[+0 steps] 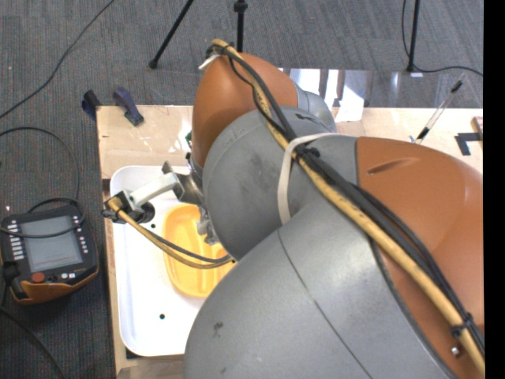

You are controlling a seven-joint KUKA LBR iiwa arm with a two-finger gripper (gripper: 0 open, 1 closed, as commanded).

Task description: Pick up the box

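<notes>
My arm covers most of the view and reaches down into the left white bin. Its wrist hangs over the back part of that bin. A yellow object with a rounded, dish-like shape lies in the bin, partly hidden under the arm. The gripper itself is hidden behind the arm's body. I cannot make out a box.
A cable loops from a bracket on the wrist across the bin. A teach pendant lies on the floor to the left. Blue clamps sit at the bench's back left corner. Tripod legs stand behind the bench.
</notes>
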